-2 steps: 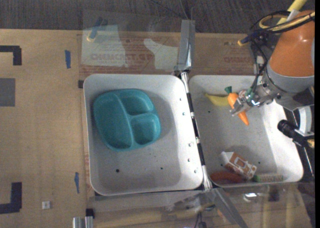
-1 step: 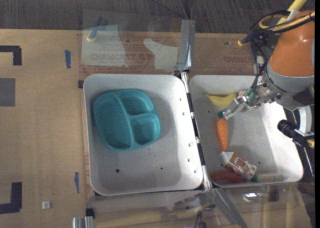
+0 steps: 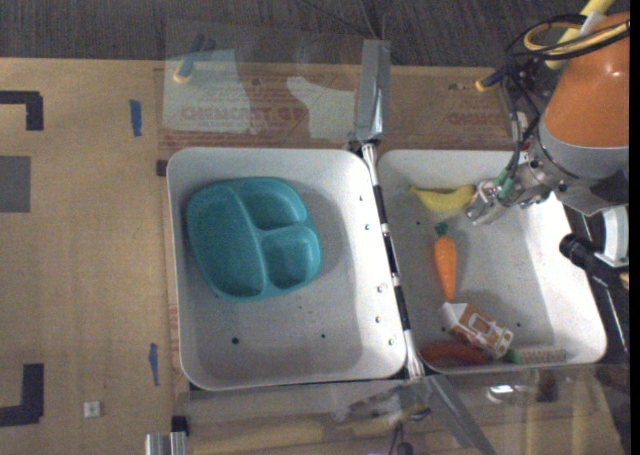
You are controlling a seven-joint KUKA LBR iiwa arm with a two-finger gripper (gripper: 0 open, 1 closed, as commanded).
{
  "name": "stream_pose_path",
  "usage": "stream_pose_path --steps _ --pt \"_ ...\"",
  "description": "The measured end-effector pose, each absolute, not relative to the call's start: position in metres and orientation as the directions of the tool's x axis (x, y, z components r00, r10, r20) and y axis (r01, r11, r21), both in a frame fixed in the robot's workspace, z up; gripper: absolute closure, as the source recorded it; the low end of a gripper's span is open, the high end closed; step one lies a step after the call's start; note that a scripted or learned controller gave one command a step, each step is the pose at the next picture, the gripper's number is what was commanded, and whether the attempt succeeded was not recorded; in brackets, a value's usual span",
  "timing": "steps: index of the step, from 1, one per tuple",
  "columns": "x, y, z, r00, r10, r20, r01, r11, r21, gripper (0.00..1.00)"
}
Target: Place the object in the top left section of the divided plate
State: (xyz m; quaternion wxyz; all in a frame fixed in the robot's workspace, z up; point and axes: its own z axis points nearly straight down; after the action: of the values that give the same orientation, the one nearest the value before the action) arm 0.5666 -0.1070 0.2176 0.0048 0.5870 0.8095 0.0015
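Note:
A teal divided plate (image 3: 252, 236) with three sections lies in the left bin (image 3: 200, 343). The right bin (image 3: 560, 273) holds a yellow banana (image 3: 444, 199), an orange carrot (image 3: 445, 265), a small white and orange carton (image 3: 477, 328) and a red chili pepper (image 3: 455, 353). My gripper (image 3: 487, 205) hangs over the right bin's far side, just right of the banana's tip, with the banana beside its fingers rather than between them.
A metal strip (image 3: 372, 93) and the bins' shared rim (image 3: 390, 263) separate the two bins. Cables (image 3: 540, 43) loop above the arm's orange band (image 3: 592, 93). Clear plastic sheets lie on the wooden bench behind the left bin.

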Motion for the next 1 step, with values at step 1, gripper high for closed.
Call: stream_pose_path --steps 1 --pt "0.4896 -0.046 0.1839 -0.269 0.963 0.001 0.963 0.269 -0.001 1.0"
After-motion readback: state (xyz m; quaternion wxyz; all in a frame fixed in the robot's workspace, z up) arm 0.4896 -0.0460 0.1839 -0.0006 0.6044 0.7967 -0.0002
